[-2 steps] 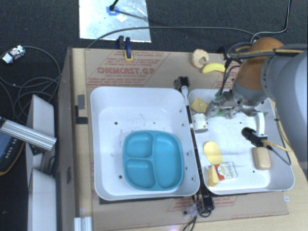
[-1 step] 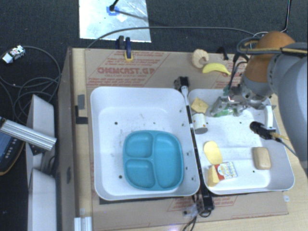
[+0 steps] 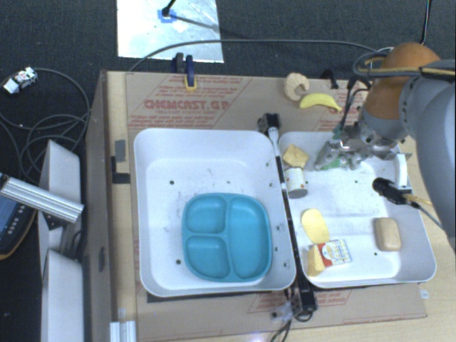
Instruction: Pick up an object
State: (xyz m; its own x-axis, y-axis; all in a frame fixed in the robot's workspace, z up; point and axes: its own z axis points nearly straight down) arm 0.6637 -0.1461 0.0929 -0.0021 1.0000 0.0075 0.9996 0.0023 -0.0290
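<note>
The tabletop (image 3: 185, 105) carries two white bins side by side. The arm (image 3: 427, 112) reaches in from the view's right, and its end effector (image 3: 340, 159) hangs over the far part of the right bin (image 3: 356, 198), near that bin's far wall. Whether the end effector is spread or pressed together cannot be told at this slant, and nothing can be made out in its grasp.

The left bin (image 3: 164, 162) lies well off to the view's left of the end effector, and holds a blue divided plate (image 3: 226, 235) in its near half.

The loose things in the right bin are all apart from the end effector:
- A tan bar (image 3: 387, 234) lies nearer the camera and toward the view's right.
- A yellow oval (image 3: 315, 226) lies nearer the camera and slightly to the view's left.
- A red, white and yellow packet (image 3: 333, 252) is just beyond the oval toward the camera, close to the bin's near wall.
- A pale yellow wedge (image 3: 295, 156) sits level with the end effector on its view-left side, by the wall between the bins.
- A small white tub (image 3: 296, 184) is just on the camera side of the wedge.

Outside the bins, a banana (image 3: 319, 102) lies on the tabletop beyond the end effector. A beige lump (image 3: 296, 85) is just past the banana, toward the view's left.
</note>
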